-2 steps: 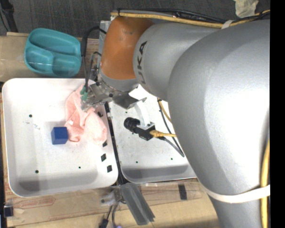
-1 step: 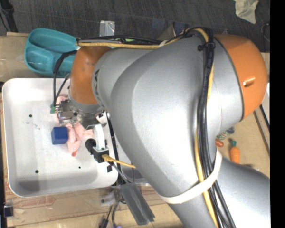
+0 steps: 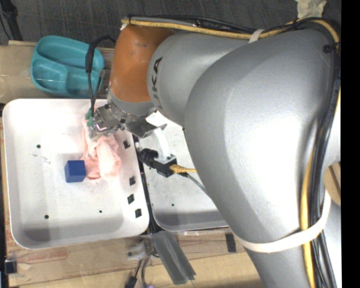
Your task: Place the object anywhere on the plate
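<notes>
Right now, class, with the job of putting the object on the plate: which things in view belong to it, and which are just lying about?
Job:
tool
pink cloth under it, likely the object
teal dish outside the bins, likely the plate

Lying about:
blue cube
left bin
right bin

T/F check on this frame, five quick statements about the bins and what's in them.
1. A blue block lies in the left bin. True.
2. The block sits on the teal dish. False: the dish is outside the bin, beyond its far edge, apart from the block.
3. A pink cloth lies right beside the block. True.
4. The arm reaches over the right bin. True.
5. The block is red. False: blue.
</notes>
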`<state>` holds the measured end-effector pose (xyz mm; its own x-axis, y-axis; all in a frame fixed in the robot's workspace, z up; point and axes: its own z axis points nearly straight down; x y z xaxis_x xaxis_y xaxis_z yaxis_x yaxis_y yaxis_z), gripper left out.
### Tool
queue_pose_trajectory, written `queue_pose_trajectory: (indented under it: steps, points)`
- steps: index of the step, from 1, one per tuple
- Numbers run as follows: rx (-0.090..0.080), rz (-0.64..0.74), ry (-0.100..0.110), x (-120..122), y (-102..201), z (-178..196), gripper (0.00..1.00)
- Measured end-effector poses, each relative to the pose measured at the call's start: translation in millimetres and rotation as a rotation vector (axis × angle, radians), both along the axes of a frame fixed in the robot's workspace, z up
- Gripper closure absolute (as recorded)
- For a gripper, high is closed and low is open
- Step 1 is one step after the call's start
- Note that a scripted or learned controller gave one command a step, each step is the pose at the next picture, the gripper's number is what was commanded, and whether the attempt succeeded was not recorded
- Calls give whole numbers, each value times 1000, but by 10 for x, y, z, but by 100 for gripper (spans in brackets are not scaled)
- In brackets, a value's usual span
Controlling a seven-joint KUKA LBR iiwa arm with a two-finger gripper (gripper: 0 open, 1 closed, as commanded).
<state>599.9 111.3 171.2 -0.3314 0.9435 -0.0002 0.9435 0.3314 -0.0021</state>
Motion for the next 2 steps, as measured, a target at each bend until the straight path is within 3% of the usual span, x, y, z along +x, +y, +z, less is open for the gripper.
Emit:
queue_pose_trajectory:
  steps: [1, 2]
  points:
    - [-1, -50, 4, -129, 273, -415, 100]
    - [-1, -5, 4, -243, 210, -299, 100]
